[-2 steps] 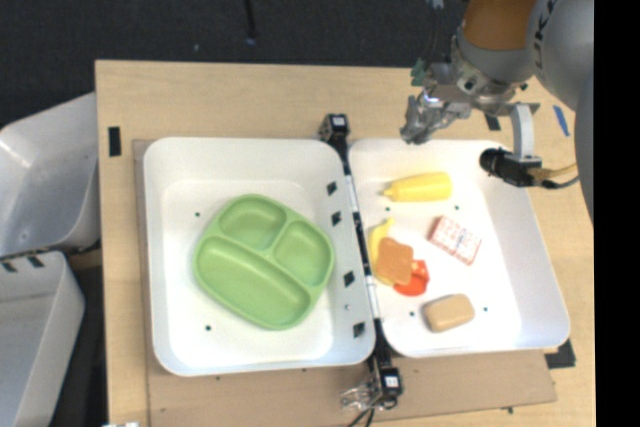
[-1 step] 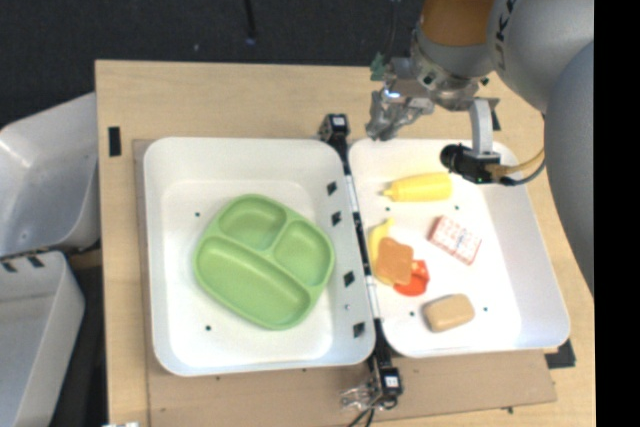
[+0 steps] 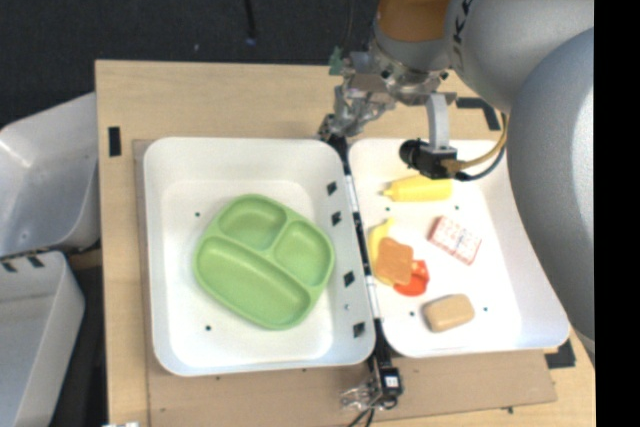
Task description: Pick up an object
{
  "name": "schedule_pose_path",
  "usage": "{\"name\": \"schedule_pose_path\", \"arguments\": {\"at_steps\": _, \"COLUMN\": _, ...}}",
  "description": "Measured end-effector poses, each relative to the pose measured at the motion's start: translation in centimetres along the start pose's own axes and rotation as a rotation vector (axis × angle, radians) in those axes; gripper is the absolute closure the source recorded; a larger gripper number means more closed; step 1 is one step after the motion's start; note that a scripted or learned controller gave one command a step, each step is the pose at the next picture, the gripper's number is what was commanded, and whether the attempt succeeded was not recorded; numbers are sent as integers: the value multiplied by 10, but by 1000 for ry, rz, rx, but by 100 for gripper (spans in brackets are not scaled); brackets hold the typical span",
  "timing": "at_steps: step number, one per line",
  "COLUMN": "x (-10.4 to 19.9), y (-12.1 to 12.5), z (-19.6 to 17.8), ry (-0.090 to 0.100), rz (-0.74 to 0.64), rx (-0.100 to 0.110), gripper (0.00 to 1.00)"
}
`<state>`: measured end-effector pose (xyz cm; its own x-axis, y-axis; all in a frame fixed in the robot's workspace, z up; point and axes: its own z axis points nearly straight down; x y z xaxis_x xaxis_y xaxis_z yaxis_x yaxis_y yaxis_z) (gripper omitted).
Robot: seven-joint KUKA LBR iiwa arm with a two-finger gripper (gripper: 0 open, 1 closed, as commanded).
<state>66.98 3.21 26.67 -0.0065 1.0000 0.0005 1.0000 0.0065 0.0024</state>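
My gripper [image 3: 338, 120] hangs over the back edge of the bench, just above the top of the divide between the two bins, with nothing visibly in it. The right bin [image 3: 510, 255] holds a yellow bottle-shaped toy [image 3: 418, 187], a pink and white checked packet [image 3: 455, 238], an orange toast slice [image 3: 394, 260] lying on a yellow piece [image 3: 378, 237] and a red piece [image 3: 413, 281], and a tan bread roll [image 3: 447, 312]. All of these lie in front of the gripper and to its right.
A green divided plate [image 3: 262, 260] lies in the left bin [image 3: 165, 215]. The arm's orange band and grey body [image 3: 470, 5] tower over the right bin's back. A black clip on a cable [image 3: 425, 155] hangs near the yellow toy.
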Motion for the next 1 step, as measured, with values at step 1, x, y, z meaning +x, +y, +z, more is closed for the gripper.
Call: {"name": "schedule_pose_path", "arguments": {"at_steps": 1, "x": 40, "y": -2, "z": 10, "ry": -1, "rz": 2, "rx": 3, "gripper": 100}}
